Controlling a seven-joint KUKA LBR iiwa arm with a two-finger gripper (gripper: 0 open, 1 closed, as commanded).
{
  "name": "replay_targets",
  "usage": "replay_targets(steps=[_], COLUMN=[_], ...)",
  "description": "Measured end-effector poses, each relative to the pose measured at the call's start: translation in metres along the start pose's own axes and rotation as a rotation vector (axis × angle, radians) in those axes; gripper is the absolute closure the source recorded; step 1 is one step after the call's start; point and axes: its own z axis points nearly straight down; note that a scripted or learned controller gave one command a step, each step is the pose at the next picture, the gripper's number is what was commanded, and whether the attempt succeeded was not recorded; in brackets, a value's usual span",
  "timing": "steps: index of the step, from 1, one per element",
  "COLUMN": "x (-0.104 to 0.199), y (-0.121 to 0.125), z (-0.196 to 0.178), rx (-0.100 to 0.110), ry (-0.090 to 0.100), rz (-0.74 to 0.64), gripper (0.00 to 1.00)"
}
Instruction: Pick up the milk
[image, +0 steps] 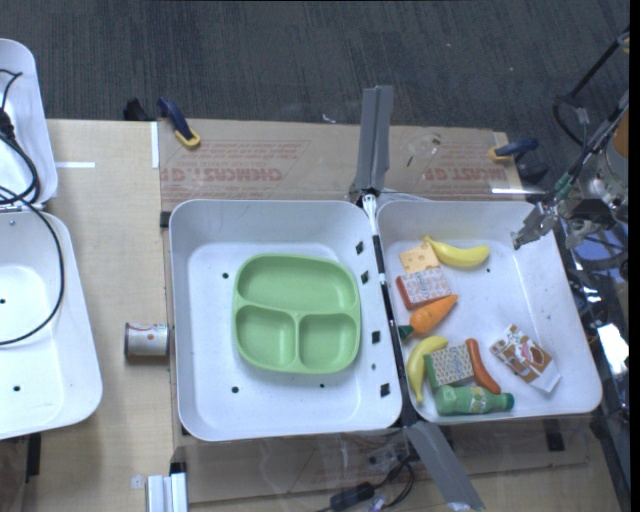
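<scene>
My hand (537, 226) hangs over the far right corner of the right bin (560, 300), just above its rim. At this angle it is small and tangled with cables, so I cannot tell whether it is apart or together. I see nothing in it and it touches none of the things below. The milk (525, 356), a small white carton with red and brown print, lies flat on the floor of that bin near the right wall. It is closer to the front than my hand and well apart from it, with bare white floor between us. To the milk's left lies a red sausage (483, 367), near it but not touching as far as I can see. Beyond that are a little printed box (450, 365) and a banana (418, 362), with a green bottle (473, 402) on its side along the front wall. Further back on the left half are a carrot (434, 314), a reddish packet (425, 287), a wedge of cheese (418, 258) and a second banana (459, 254). None of these lies over the milk (its top face is fully in sight). The left bin (200, 300) holds a green divided plate (297, 313). A small can (147, 340) lies on the bench (110, 200) beside that bin.
</scene>
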Motion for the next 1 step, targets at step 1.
replay_targets(steps=[1], x=[-0.0164], y=[-0.0315], z=[0.0123], rx=[0.0], ry=[-0.001], rz=[-0.013], gripper=[0.0])
